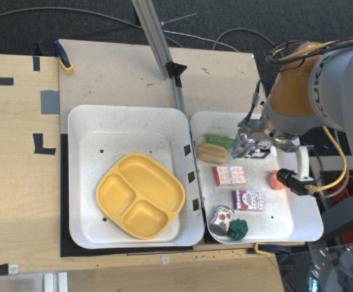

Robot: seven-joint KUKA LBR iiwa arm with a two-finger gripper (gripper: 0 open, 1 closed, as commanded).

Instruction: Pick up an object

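Hovering over the right bin (298, 224), gripper (247, 146) just beside the tan bread roll (212, 154), near the green piece (219, 141); grip state impossible to tell from above. Below the roll: pink box (230, 176), purple carton (248, 199), small cup (222, 218)

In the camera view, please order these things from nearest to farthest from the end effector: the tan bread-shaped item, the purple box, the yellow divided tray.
1. Tan bread-shaped item: just left of the end effector, in the right bin.
2. Purple box: lower in the same bin, toward the near edge.
3. Yellow divided plastic tray: far to the left, in the left bin.
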